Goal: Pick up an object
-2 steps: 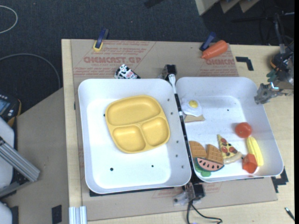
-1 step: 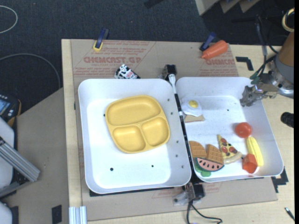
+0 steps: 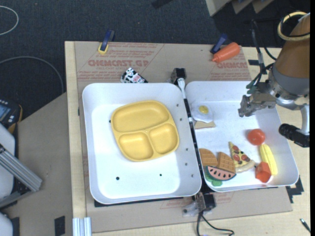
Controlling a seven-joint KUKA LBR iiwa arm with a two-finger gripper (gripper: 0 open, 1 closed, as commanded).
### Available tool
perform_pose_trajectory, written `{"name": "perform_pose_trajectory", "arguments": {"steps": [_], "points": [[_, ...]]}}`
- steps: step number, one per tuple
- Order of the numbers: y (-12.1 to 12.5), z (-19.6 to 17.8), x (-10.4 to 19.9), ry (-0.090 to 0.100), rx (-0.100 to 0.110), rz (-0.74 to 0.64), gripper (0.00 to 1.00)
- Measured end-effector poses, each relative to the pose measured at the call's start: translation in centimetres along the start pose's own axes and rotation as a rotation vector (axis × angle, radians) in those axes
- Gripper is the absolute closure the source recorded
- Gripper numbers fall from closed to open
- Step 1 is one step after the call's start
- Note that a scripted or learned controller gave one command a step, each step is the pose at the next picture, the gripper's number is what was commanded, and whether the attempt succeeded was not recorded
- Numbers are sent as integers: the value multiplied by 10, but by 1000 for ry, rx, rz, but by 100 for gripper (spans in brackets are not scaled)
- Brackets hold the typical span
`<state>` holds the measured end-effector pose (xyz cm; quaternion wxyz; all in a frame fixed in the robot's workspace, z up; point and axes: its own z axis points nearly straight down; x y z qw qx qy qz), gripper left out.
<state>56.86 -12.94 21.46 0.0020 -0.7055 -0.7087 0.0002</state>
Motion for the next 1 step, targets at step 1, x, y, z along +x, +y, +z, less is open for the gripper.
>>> {"name": "perform_pose_trajectory", "arguments": {"steps": [1], "points": [[-6, 6, 58, 0, 0, 0, 100]]}}
